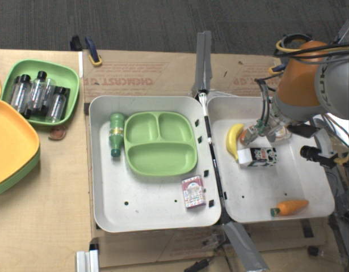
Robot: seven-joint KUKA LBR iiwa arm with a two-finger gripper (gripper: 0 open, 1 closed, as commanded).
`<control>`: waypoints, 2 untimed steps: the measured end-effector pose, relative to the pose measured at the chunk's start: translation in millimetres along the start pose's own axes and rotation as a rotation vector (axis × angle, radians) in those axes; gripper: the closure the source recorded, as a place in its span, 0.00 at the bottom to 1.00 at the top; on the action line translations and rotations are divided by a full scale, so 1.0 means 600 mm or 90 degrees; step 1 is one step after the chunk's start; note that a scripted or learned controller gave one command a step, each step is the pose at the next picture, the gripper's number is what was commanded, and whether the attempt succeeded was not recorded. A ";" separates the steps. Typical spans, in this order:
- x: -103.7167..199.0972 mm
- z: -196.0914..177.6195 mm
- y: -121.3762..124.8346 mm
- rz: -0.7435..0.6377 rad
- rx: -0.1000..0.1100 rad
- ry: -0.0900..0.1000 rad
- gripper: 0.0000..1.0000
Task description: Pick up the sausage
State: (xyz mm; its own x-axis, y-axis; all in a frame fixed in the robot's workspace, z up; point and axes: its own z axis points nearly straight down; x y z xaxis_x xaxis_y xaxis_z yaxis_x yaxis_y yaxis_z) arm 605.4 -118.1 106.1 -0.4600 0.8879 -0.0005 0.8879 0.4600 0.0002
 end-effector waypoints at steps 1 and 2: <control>-0.077 0.024 -0.011 0.231 0.000 -0.001 1.00; 0.008 0.024 -0.021 0.219 0.001 0.000 1.00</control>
State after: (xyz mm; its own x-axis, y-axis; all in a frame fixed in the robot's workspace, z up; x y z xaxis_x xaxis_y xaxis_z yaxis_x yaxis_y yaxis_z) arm 591.7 -119.8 91.7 -0.1337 0.9910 -0.0006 0.9910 0.1337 -0.0011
